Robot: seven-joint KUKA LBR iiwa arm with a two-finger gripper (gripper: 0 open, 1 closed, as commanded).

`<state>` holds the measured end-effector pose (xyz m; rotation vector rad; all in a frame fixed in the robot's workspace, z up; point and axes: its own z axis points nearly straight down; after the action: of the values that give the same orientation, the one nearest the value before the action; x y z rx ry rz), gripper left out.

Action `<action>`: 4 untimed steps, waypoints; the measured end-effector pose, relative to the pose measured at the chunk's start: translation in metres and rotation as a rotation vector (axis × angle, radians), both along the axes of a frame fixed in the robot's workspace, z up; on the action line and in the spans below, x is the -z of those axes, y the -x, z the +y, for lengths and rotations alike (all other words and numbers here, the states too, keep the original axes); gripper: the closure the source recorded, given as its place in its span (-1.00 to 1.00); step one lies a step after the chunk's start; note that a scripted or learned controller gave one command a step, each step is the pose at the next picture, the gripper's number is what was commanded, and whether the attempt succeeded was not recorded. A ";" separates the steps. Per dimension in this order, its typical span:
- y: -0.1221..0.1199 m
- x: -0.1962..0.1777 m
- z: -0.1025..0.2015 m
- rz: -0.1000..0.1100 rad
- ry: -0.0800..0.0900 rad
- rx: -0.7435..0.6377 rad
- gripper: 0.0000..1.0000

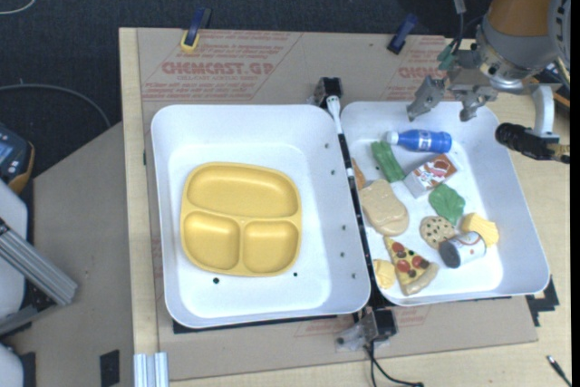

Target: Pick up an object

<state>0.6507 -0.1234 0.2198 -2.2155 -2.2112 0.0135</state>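
Objects for picking lie crowded in the right bin (521, 222): a blue bottle (419, 140) on its side near the bin's far end, a green pickle-like piece (390, 163) just left of it, and a small red and white packet (433, 172) just below the bottle. Nearer the middle sit a pale bread-shaped piece (384, 208), a green leaf-like piece (448, 201), a chocolate-chip cookie (437, 230) and a yellow wedge (481, 228). A small can-like item (460, 250) lies beside the cookie, and a pizza slice (410, 265) rests at the near end, with a small yellow bit (384, 274) touching its left side.

From the camera view, the gripper (446, 102) hangs over the far edge of the right bin, above the blue bottle and apart from it. Its two fingers are spread wide, with nothing between them. The arm's orange band (526, 9) shows at the upper right.

The left bin (172, 222) holds a yellow divided tray (241, 217) with three compartments. Both bins rest on a brown board (272, 68), which is clipped at its far edge by a yellow clamp (192, 32) and a blue clamp (401, 33)
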 end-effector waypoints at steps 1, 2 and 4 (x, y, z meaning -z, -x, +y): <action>-0.003 -0.008 0.000 -0.013 0.002 -0.002 -1.00; -0.006 0.055 0.003 -0.007 0.000 -0.004 -1.00; -0.014 0.123 -0.001 -0.027 0.012 -0.002 -1.00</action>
<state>0.6647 -0.1243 0.0969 -2.2334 -2.2329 -0.0027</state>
